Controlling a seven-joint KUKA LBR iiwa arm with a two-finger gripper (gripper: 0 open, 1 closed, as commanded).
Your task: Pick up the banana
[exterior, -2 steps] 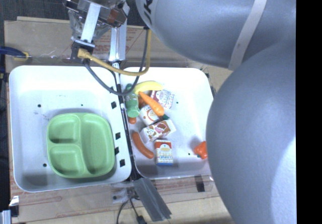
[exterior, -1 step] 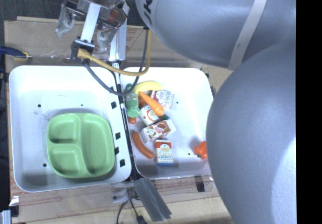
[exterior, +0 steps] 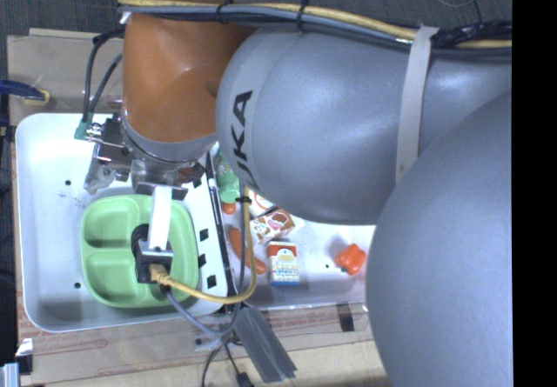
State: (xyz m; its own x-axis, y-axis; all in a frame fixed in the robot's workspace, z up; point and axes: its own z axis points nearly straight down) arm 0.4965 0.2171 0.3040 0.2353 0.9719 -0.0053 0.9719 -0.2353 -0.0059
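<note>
Well, where was the banana?

Honestly, I could not tell; the arm (exterior: 348, 116) covered most of both bins, and nothing I could see among the loose things was clearly a banana.

And the jaws?

Whether they were apart or together I could not tell either. The wrist hung over the green divided plate (exterior: 104, 255) in the left bin (exterior: 39, 203), with a yellow cable (exterior: 204, 292) looping down past the plate's near edge.

What lay beside it?

Just right of the dividing wall, in the right bin (exterior: 318, 290), were a small carton (exterior: 285, 263), a printed packet (exterior: 271, 224) touching its upper edge, and an orange stick-shaped piece (exterior: 242, 250) to the carton's left. A chunkier orange object (exterior: 351, 259) sat apart from them, further right.

And higher up?

The orange band (exterior: 165, 72) sat above the wrist, and the grey body filled the right side over the worktop (exterior: 296, 324).
</note>
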